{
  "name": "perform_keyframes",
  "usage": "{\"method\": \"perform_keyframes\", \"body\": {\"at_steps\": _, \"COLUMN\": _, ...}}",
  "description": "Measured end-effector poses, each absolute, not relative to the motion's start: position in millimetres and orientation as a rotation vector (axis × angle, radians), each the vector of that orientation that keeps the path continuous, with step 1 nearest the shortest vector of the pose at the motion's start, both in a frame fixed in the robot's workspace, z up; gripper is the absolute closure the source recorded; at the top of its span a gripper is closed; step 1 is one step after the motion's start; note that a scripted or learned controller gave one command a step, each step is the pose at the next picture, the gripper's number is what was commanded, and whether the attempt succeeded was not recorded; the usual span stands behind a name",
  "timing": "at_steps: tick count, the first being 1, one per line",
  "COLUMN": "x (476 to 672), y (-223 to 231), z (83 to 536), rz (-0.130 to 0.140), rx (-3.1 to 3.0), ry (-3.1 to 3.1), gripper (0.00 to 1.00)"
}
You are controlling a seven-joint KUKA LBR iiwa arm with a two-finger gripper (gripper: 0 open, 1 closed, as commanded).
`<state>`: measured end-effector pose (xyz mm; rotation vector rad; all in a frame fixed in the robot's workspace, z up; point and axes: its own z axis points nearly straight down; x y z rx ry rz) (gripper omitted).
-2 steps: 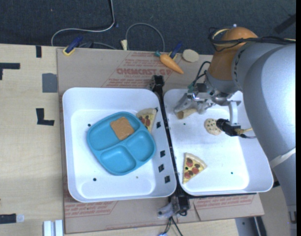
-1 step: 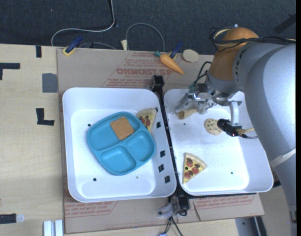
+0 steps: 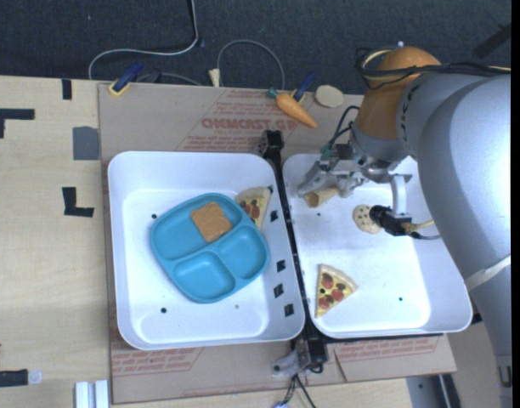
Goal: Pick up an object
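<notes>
Tan bread piece under gripper looks light, rigid, likely plastic; pinch across short sides; finger state cannot tell.

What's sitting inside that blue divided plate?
In the blue plate, one compartment holds a flat tan square, like toast or a cracker. The other two compartments show bare blue. Whatever lies under the square is covered. A pizza slice rests beside the plate's rim, outside it.

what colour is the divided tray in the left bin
The divided tray is light blue, seen clearly in the camera view, with a tan toast-like piece in one compartment.
</notes>
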<state>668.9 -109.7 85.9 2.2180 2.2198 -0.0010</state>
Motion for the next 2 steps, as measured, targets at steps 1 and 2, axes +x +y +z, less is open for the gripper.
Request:
{"method": "perform_keyframes", "body": {"at_steps": 1, "x": 669.2, "y": -119, "z": 86, "rz": 0.001, "rx": 2.218, "ry": 2.220, "gripper": 0.00}}
{"method": "perform_keyframes", "body": {"at_steps": 2, "x": 668.9, "y": -108, "z": 86, "rz": -0.002, "rx": 2.217, "ry": 2.220, "gripper": 0.00}}
